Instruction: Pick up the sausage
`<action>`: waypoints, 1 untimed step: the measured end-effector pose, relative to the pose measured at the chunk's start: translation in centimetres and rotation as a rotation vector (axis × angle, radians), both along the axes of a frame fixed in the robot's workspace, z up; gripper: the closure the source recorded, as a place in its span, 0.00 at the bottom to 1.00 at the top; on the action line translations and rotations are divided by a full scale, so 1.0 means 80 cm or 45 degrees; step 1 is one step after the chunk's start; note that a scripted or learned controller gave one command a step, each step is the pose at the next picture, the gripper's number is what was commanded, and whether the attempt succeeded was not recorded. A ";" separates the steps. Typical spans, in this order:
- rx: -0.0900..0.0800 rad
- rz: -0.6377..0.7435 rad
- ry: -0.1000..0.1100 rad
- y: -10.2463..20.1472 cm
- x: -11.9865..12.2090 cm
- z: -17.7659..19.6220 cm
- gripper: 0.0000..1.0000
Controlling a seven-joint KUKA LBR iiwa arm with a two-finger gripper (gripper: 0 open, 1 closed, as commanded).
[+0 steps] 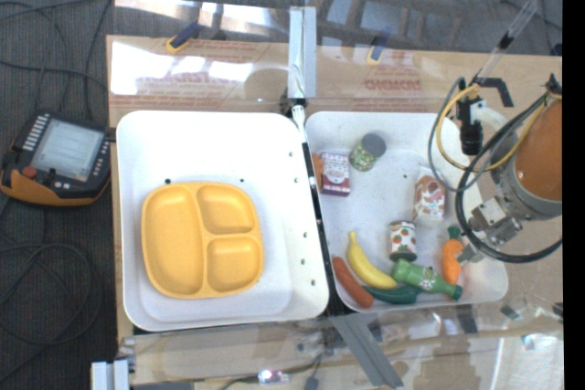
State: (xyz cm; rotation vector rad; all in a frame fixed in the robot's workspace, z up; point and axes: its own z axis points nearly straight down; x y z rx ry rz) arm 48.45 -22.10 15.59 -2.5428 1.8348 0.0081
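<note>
The sausage (352,282) is seen lying flat in the right bin (402,125), tight against the front-left corner, its left side close to the wall that divides the two bins. A banana (366,264) is laid just beside it on the right, and a green vegetable (395,293) touches or nearly touches its lower end, so little open room is left around it; a descent from above, with the closing line set across its width, would probably be needed, and the wall may get in the way. The arm (539,155) is held over the right edge of the bin, well apart from the sausage, with a carrot (452,258) just below the wrist. Whether the jaws are spread or pressed together cannot be told. Cans and a small box (335,173) are scattered between, low enough to be passed over. The left bin (137,128) carries a yellow tray (203,238). The pickup is judged not yet begun.
</note>
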 end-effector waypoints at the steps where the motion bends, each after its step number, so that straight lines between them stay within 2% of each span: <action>1: 0.000 0.269 -0.003 0.020 0.000 0.060 1.00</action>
